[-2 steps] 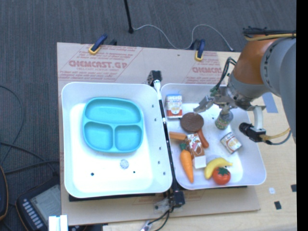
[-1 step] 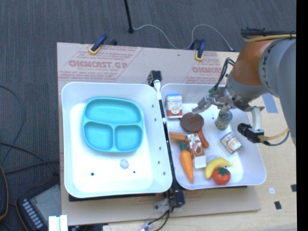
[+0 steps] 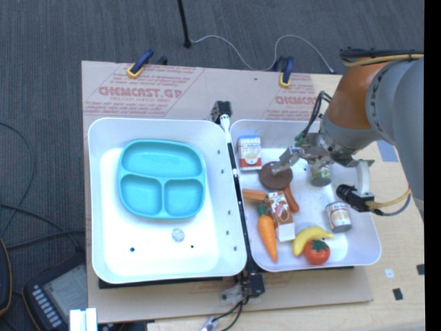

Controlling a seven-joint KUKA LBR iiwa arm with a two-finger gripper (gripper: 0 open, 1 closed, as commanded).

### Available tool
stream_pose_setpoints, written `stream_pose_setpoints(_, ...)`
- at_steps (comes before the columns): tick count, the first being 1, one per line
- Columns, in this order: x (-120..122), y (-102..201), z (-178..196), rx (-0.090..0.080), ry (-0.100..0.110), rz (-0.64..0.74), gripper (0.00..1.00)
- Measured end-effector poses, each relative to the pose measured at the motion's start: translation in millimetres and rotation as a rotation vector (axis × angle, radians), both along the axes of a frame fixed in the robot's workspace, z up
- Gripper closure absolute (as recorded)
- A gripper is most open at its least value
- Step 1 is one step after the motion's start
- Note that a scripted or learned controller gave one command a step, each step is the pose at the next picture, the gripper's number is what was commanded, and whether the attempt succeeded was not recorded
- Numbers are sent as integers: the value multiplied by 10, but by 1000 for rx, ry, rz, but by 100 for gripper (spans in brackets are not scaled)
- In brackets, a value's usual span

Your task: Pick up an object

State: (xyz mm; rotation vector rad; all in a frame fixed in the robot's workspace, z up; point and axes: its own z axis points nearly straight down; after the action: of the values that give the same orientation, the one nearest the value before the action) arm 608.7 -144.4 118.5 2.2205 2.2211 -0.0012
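The right white bin [image 3: 358,254] holds several toy foods. A brown round cookie [image 3: 275,176] lies near its middle, and a small red-and-white carton [image 3: 249,152] stands at its far left. An orange carrot [image 3: 267,237], a yellow banana [image 3: 310,237], a red tomato [image 3: 318,253] and a small tin can [image 3: 338,216] lie toward the front. My gripper [image 3: 304,165] hangs low over the bin's far middle, just right of the cookie. It looks open, with nothing between its fingers.
The left bin [image 3: 100,185] holds a blue divided plate [image 3: 162,178]. A printed snack box [image 3: 278,207] and a white block [image 3: 286,232] sit between the carrot and the banana. A black clamp [image 3: 221,109] stands at the bins' shared far edge.
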Motion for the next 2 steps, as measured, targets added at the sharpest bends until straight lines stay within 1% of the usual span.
stream_pose_setpoints(1, -432, 338, -310, -2, -5, -1, 0)
stream_pose_setpoints(2, -420, 340, -203, -1, -8, -2, 100)
